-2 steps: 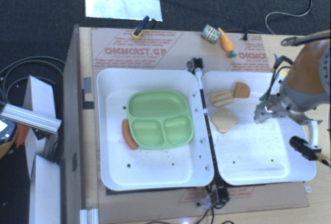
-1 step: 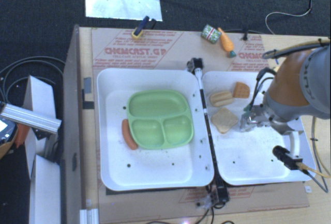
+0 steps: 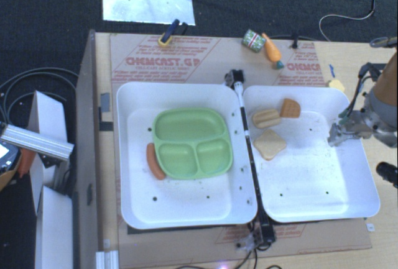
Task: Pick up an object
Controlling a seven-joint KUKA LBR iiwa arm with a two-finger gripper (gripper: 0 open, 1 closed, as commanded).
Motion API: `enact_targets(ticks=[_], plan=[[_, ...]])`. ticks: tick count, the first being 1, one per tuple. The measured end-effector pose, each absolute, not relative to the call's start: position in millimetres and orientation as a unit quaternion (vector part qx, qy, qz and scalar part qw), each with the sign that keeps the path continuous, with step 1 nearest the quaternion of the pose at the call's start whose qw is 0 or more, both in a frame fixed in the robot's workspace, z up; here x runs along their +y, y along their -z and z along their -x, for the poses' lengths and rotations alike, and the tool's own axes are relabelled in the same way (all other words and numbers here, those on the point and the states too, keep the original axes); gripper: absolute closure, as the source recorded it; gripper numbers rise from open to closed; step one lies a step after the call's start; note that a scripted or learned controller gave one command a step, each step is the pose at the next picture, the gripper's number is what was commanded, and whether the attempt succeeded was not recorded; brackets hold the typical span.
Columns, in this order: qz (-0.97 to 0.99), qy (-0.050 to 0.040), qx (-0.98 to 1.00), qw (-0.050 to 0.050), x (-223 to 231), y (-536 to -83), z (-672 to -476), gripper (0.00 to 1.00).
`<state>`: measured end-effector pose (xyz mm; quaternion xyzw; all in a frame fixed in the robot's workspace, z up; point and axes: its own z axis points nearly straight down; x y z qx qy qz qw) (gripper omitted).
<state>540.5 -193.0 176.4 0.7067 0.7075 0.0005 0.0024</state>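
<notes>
Nearest you, the right bin (image 3: 323, 196) holds three bread pieces (image 3: 270, 144) at its far left, well apart from your end effector (image 3: 341, 132), not yet grasping anything.

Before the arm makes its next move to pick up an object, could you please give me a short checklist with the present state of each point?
1. Objects lie in the right bin: ok, a bread slice, a bun-like piece and a brown piece.
2. Gripper is over the right bin: ok, at its right rim.
3. Gripper is above a target: not ok, the food lies well to its left.
4. Finger state: cannot tell.
5. Something is already held: cannot tell.
6. Left bin stays out of the path: ok, green divided plate and sausage lie beyond the food.
</notes>
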Motion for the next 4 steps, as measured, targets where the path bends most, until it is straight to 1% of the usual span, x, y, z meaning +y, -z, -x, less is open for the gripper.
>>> enact_targets(ticks=[1,2,3,4], plan=[[-0.706,0.0001,0.708,-0.001,-127.4,-91.3,-515.8,1.00],[-0.707,-0.0005,0.707,0.002,-165.6,-142.0,-531.1,1.00],[-0.706,-0.0004,0.708,0.000,-113.1,-84.2,-525.2,1.00],[-0.707,-0.0011,0.708,0.002,-130.7,-216.9,-487.6,1.00]])
